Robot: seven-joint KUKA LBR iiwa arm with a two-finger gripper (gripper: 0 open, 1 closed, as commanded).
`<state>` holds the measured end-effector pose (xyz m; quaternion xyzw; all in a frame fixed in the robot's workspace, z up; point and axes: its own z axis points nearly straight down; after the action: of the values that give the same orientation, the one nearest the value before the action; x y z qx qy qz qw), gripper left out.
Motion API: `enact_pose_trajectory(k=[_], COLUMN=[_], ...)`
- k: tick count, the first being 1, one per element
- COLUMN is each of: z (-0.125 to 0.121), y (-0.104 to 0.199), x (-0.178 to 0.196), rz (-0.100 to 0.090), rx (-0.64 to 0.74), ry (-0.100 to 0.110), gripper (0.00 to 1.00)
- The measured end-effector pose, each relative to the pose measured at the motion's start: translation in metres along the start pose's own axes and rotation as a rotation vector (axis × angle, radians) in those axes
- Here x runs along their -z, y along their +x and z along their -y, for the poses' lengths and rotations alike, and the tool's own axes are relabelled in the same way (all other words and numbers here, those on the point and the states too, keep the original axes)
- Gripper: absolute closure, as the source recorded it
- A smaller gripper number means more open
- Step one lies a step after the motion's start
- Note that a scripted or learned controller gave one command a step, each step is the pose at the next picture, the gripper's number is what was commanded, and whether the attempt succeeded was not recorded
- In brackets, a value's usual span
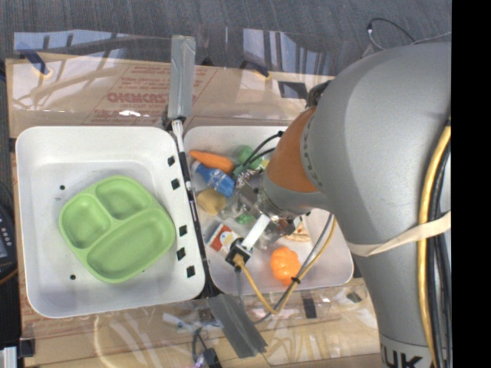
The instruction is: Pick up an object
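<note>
A grey robot arm reaches into the right bin (337, 271), its hand (249, 217) low among small toys beside an orange ball (285, 262); grip state unclear. The ball looks light, smooth, likely to roll: grasp across its middle.

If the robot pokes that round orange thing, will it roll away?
Probably, a little. The round orange thing looks like a ball-shaped toy fruit, so a poke would likely send it rolling. The right bin has walls close by, which should stop it. It looks light and smooth, maybe slippery.
</note>
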<state>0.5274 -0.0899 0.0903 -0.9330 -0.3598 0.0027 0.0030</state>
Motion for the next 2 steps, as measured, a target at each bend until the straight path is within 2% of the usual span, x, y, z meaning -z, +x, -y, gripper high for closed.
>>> enact_pose_trajectory(k=[1, 2], z=[-0.054, -0.107], y=[0.01, -0.047], x=[0.129, 0.162], rz=[-0.003, -0.002], rx=[-0.16, -0.2], ry=[-0.004, -0.003], gripper=[0.0, 0.0])
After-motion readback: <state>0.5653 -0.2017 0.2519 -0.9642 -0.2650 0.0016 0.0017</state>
